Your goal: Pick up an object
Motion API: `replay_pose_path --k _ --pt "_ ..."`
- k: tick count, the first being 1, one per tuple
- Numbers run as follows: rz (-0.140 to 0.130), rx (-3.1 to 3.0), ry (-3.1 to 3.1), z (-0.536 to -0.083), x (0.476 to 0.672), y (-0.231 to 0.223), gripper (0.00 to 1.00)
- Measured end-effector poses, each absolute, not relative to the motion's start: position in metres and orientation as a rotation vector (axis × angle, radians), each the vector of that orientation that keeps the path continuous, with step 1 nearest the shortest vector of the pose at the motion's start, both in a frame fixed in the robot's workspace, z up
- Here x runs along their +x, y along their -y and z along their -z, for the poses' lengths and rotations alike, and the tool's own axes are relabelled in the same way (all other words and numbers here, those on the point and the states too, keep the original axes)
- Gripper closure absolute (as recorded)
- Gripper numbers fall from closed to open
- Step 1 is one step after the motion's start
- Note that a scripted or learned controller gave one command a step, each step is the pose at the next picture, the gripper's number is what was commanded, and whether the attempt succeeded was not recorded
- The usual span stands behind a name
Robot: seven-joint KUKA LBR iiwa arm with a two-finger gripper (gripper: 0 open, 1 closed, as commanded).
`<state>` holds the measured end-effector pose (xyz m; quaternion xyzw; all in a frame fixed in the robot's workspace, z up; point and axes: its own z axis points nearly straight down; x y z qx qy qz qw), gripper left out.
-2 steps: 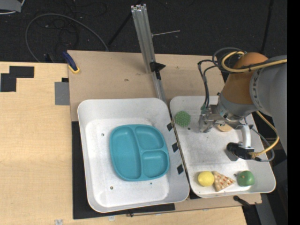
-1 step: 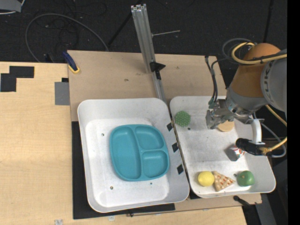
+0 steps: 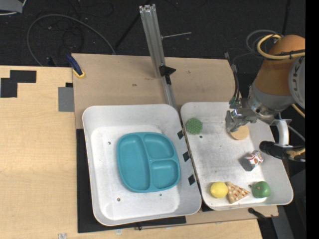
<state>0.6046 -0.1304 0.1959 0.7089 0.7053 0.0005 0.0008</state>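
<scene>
White right bin holds a green bumpy ball, a tan round piece, a grey-and-red wrapped item, a yellow lemon, a pizza-slice toy and a green fruit. Gripper sits low, directly over the tan piece; its spread cannot be told. Left bin carries a teal divided plate.

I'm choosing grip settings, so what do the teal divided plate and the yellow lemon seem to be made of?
The teal divided plate looks like moulded hard plastic: uniform colour, smooth rounded compartment ridges, soft sheen. The yellow lemon is probably a plastic toy: even colour with a slight gloss, though it is too small to be sure.
</scene>
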Motion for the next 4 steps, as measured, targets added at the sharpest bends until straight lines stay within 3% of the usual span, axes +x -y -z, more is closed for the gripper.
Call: replay_pose_path --k 1,4 --pt "-0.003 2.219 -2.220 -0.249 0.605 0.132 1.00" --pt "0.005 2.220 -2.230 -0.236 0.612 -0.017 1.00"
